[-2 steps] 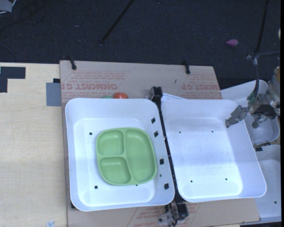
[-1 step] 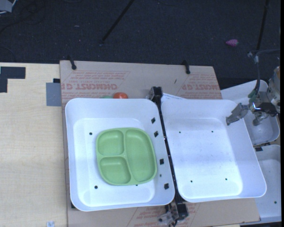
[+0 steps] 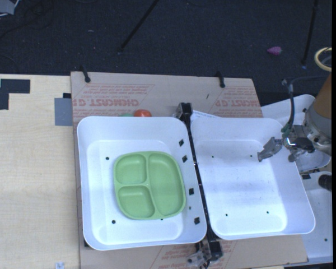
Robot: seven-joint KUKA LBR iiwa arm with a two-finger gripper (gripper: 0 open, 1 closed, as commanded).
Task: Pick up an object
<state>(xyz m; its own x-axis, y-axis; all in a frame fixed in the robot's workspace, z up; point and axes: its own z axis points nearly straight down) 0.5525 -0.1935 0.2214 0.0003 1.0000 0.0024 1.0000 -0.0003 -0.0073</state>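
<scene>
Green plate (image 3: 149, 185) lies apart; claw (image 3: 280, 147) seems slightly open, holding nothing.

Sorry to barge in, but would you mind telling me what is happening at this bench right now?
A robot arm reaches in from the right, its gripper hanging over the upper right part of the right bin, with nothing visible between its fingers. Its job is to pick up an object. The one clear candidate, a green divided plate, lies flat in the left bin, untouched.
</scene>
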